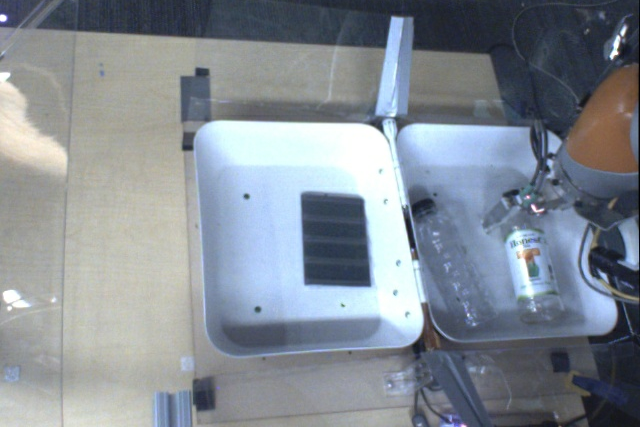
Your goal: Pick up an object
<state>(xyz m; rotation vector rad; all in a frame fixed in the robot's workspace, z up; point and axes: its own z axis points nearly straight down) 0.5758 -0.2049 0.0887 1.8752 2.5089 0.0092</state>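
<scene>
Labelled bottle at right bin's near edge, w/ clear bottle beside: light, slick, grab mid-body; gripper above, jaw state unclear

The arm comes into the camera view from the right side. Its orange band is the widest part visible, and under it a grey wrist section narrows toward the left and downward. Black cables run along the arm, and one loops near its lower right side. The hand sits at the end of the wrist, low over the right bin, and it points to the left and a little down. It is made of thin metallic parts, and one pale finger reaches out to the left. The parts are too small and blurred to judge the gap between them.
</scene>
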